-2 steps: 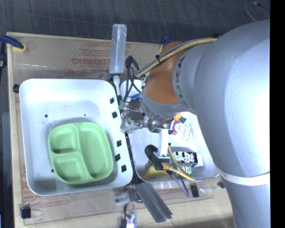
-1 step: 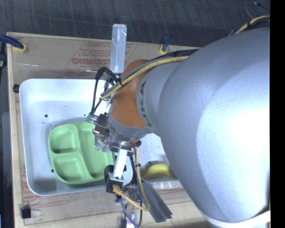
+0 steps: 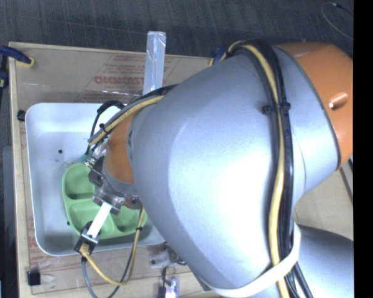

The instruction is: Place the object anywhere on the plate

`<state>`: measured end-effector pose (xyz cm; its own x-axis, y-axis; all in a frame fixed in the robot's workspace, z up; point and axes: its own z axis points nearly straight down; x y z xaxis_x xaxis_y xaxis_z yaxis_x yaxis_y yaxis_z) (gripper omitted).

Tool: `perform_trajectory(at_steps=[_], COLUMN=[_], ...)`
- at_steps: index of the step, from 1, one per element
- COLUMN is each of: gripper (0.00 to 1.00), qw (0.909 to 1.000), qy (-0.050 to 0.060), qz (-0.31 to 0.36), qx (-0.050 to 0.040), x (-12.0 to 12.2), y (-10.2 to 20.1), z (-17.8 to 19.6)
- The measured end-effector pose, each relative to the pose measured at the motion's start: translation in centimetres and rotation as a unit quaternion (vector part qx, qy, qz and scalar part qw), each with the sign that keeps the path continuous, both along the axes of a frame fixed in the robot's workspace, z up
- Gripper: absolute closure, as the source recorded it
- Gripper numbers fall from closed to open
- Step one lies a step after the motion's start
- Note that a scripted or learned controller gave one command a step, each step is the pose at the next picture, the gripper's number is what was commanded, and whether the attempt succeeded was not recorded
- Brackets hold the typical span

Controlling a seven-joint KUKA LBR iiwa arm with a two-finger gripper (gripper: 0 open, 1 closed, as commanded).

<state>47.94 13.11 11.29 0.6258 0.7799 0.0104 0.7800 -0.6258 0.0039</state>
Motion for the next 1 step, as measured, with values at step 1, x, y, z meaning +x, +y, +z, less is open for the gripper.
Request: perform_trajectory(at_steps=[1], gripper=[1.00], qw=[0.9417], qy=[0.008], qz=[-0.336], qx=[-0.0013], x=[-0.40], y=[-2.22], z=[-2.12])
